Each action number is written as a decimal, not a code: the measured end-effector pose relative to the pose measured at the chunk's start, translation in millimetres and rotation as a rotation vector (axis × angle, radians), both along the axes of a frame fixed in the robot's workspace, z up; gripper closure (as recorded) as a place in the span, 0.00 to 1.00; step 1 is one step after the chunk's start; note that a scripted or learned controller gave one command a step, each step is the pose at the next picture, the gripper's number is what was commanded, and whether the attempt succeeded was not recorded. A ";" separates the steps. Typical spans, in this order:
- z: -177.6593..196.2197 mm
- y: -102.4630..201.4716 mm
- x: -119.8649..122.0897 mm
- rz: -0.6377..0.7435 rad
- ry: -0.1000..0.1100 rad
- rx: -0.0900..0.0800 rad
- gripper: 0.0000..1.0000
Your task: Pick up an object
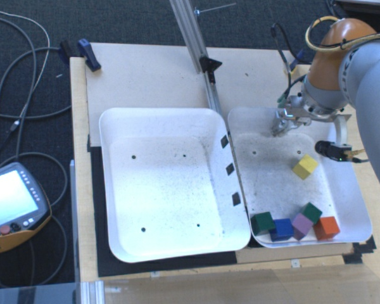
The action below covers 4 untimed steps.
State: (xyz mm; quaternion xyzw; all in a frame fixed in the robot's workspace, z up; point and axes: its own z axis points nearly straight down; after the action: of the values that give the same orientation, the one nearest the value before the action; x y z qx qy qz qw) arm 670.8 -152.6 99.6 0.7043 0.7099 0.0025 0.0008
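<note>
The small metal two-finger gripper (280,126) hangs low over the far end of the right-hand shallow white plastic bin (266,170), tipped down toward the bin floor. From here I cannot tell how it is set, and no block shows at its tip.

Nearest to it is a lone yellow cube (305,167), out in the middle of that bin and well apart from the tip. Farther off, against the near rim, sits a huddle: a dark green cube (262,221), a blue cube (281,228), a lilac cube (301,225), a second green cube (313,212) and an orange cube (327,227). The left-hand white bin (164,182) lies alongside.

By my reckoning nothing has been picked yet; choosing a block, closing on it and lifting all remain.
</note>
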 end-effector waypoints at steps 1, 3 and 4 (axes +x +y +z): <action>0.8 -5.6 -2.5 -0.006 0.004 -0.003 0.00; -0.1 -22.4 -97.7 -0.009 0.010 0.000 0.00; 10.9 -22.5 -95.1 -0.008 0.003 -0.001 1.00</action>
State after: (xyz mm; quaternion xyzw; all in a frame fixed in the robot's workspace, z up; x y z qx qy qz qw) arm 575.7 -175.1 110.5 0.7069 0.7073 0.0010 -0.0002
